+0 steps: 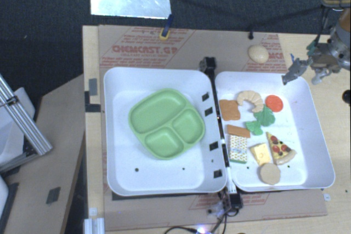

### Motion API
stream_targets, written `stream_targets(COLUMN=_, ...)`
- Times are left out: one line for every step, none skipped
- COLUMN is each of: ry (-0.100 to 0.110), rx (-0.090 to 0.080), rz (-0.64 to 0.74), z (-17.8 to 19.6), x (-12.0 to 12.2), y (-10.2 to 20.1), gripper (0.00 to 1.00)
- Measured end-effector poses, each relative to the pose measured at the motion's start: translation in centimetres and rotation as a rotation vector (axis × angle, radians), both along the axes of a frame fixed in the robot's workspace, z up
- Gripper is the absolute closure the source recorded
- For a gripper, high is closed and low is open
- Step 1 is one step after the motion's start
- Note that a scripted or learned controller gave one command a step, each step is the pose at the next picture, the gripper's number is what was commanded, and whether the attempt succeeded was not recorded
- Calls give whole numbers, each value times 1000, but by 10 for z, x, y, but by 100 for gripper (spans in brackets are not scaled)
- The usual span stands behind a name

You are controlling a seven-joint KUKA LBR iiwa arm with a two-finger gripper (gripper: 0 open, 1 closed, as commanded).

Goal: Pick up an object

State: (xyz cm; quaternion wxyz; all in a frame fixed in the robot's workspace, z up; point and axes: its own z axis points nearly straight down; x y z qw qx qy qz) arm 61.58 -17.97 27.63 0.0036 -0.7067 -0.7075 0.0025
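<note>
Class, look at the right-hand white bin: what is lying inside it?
The right bin holds toy food: croissant, tomato slice, toast, lettuce, pizza slice, cheese. Anything beneath them is hidden.

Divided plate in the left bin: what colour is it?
Light green; the divided plate shows plainly in the camera view, lying in the left bin.

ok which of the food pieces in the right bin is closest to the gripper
The red tomato slice, the only round red piece, at the top right of the cluster, lies nearest the gripper.
</note>
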Motion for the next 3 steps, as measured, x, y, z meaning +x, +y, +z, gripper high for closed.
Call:
stream_targets(ry=-11, rx=-2, rz=3, z=7, x=2, y=1, gripper=0)
stream_targets(ry=-7, rx=-1, rz=2, z=-54, x=2, y=7, gripper=0)
stream_targets(ry=-6, rx=-1, rz=3, z=-112, x=10, y=7, gripper=0)
